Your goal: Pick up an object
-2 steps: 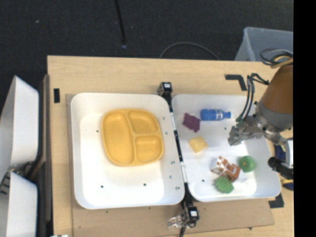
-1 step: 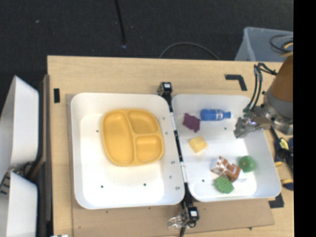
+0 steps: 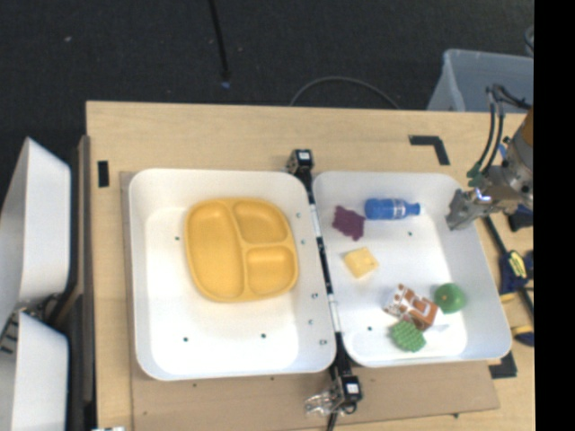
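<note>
Pale wood-look bench [image 3: 207, 133], matt. White bins [image 3: 162, 348], smooth plastic w/ slight sheen. Yellow divided tray [image 3: 241, 248]: smooth plastic, semi-gloss. Blue bottle [image 3: 390, 209] glossy plastic. Green ball [image 3: 449, 297] shiny-ish, green block [image 3: 408, 336] bumpy texture. Purple piece [image 3: 349, 222] matt, prob soft. Gripper [image 3: 469, 206] dull grey metal.

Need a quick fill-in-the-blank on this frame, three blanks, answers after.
1. The yellow divided tray lies in the ____ bin.
2. The blue bottle lies on its ____.
3. The green ball lies in the right bin, nearest the ____ edge of the view.

Answers: left; side; right
</note>
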Robot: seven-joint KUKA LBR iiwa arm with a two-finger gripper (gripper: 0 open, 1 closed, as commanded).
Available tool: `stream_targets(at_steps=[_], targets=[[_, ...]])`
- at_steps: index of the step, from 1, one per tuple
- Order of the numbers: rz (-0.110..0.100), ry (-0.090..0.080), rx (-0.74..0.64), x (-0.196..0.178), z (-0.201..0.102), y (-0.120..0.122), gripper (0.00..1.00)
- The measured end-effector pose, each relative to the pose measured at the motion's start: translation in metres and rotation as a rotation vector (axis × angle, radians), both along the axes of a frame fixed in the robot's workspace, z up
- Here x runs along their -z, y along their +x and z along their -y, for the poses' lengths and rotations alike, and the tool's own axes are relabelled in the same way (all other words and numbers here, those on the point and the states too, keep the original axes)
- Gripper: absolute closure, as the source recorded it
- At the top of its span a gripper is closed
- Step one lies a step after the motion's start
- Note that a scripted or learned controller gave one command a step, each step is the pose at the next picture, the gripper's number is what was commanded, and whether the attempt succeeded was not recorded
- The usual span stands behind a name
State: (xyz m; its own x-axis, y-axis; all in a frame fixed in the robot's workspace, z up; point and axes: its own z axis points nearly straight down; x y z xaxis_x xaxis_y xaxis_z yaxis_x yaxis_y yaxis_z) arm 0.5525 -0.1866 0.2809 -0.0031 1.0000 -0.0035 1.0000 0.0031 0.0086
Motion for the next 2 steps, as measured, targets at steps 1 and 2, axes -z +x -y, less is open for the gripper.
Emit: stream_targets(at_steps=[1,2], targets=[[-0.007,0.003,-0.003,0.000,-0.044,0.001,1.00],[-0.008,0.004,-0.003,0.000,-0.089,0.005,1.00]])
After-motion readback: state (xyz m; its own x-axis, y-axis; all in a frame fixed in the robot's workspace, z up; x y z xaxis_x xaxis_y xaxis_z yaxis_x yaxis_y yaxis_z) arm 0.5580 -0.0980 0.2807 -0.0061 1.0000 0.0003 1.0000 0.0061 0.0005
